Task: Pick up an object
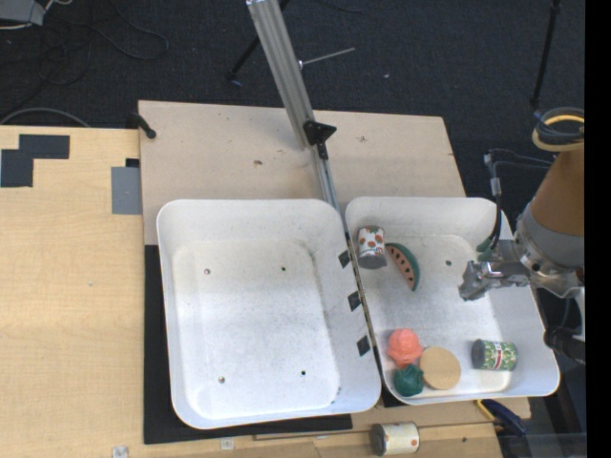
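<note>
A pale plywood bench (pixel 239 146) over a dark cabled floor is being viewed from above, with two shallow white plastic bins side by side on it: the left bin (pixel 191 227) in the centre of the frame and the right bin (pixel 430 208) toward the right edge. The grey two-finger gripper (pixel 474 282) is being held low over the right bin's right side; whether its fingers are spread or closed cannot be told (they are blurred and small). Nothing is being seen between them.

Near the bin's lower edge a small green-and-white printed can (pixel 494 355) is lying on its side, the closest candidate below the gripper in the frame. It looks smooth and round, so a roll away under an off-centre pinch is being risked. Left of it, a tan wooden disc (pixel 441 367), a pink-red soft toy (pixel 404 345) and a dark green lump (pixel 410 381) are being crowded together, inviting a double contact.
</note>
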`<state>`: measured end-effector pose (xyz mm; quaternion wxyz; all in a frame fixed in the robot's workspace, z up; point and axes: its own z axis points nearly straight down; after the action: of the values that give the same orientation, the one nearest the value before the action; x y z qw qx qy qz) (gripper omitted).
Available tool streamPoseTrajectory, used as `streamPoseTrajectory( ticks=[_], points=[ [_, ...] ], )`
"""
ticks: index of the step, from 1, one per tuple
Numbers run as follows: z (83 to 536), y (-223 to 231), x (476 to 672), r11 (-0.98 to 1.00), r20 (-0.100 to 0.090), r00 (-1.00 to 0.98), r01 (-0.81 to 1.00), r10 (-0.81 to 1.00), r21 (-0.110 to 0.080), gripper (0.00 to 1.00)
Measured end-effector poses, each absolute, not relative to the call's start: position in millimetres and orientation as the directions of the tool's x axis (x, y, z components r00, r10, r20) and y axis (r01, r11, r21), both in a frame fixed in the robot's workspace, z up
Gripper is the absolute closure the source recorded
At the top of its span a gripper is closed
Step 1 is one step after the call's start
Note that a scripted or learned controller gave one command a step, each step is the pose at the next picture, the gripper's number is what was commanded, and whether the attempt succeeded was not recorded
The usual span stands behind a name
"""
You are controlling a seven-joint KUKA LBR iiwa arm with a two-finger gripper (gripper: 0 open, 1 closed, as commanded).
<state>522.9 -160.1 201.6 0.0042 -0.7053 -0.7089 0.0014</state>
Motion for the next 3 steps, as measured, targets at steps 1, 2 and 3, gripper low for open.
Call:
streamPoseTrajectory(
  ticks=[1,2,3],
  points=[
    [209.6,-111.3,538.5,0.006,0.003,-0.006,1.0,1.0,-0.006,1.0],
    [211.1,-67.1,551.4,0.005,0.002,-0.005,1.0,1.0,-0.006,1.0],
    [203.8,-16.9,549.8,0.004,0.002,-0.004,1.0,1.0,-0.01,1.0]
  ],
)
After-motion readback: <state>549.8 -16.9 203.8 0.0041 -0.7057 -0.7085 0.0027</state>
